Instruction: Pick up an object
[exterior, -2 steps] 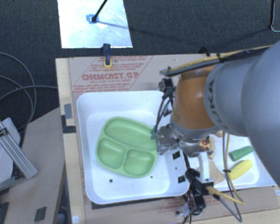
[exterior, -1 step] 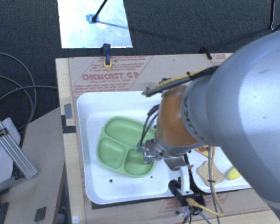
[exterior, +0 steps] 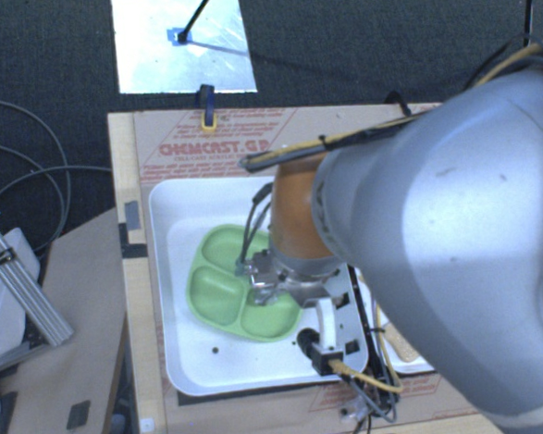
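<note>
While the grey arm covers most of the right bin, we see bare white floor around the green divided plate in the left bin. Pale green with three compartments, the plate lies flat near the bin's middle. Our gripper sits over its right edge; we cannot tell the jaws' state. Both bins rest on a cardboard sheet.

Under the gripper, the pale green sectioned plastic plate looks smooth and faintly glossy. The shallow white plastic bin around it looks smooth; the large grey arm has a satin sheen.
</note>
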